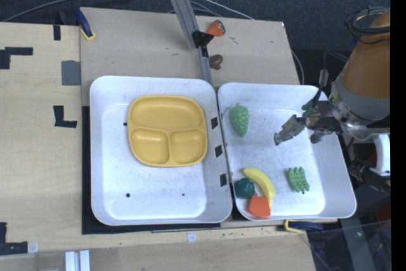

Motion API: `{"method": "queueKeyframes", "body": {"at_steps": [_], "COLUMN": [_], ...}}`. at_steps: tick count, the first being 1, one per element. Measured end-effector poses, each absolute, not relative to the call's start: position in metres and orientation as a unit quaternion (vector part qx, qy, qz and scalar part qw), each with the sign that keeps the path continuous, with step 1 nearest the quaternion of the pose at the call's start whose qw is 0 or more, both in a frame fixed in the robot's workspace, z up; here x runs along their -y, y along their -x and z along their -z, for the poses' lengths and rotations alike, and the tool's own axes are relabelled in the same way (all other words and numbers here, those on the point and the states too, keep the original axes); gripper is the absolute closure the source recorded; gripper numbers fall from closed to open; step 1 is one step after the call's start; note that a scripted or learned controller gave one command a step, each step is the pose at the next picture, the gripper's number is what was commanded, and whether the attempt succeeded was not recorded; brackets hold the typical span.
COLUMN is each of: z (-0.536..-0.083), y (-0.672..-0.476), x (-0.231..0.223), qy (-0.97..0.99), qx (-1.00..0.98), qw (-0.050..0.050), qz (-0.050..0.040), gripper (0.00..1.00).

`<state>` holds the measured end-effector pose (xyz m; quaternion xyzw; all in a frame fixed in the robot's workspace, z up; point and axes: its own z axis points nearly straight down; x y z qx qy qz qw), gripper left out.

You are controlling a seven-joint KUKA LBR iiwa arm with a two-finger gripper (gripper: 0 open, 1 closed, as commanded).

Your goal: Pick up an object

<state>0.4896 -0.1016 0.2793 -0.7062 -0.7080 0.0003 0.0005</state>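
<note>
Camera view. Two shallow white bins sit side by side on the bench. The left bin [104, 155] holds a yellow divided plate [168, 130] with three compartments, lying flat toward the bin's upper half. The right bin [317, 200] holds five small objects: a green bunch of grapes [239, 118] near the upper left corner, close to the wall shared with the left bin; a yellow banana [261, 183] in the lower left part; a dark teal object [245, 187] touching the banana's left side; an orange-red object [259, 206] just below the banana, against the bin's near wall; and a green leafy toy [297, 179] lying apart to the right of the banana. The arm enters from the right, its orange band visible above the grey wrist. The gripper [283, 134] hangs over the middle of the right bin, between the grapes and the leafy toy, with nothing between its fingers; whether the fingers are spread or pressed together cannot be told.
</note>
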Motion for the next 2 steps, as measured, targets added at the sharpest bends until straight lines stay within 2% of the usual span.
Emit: {"method": "queueKeyframes", "body": {"at_steps": [1,2], "z": [-0.279,-0.236], "y": [-0.490,-0.487], "x": [0.102,0.104], "qy": [0.706,0.707], "qx": [0.708,0.707], "qw": [0.000,0.002], "qz": [-0.0003,-0.0020], "gripper": [0.00,0.00]}}
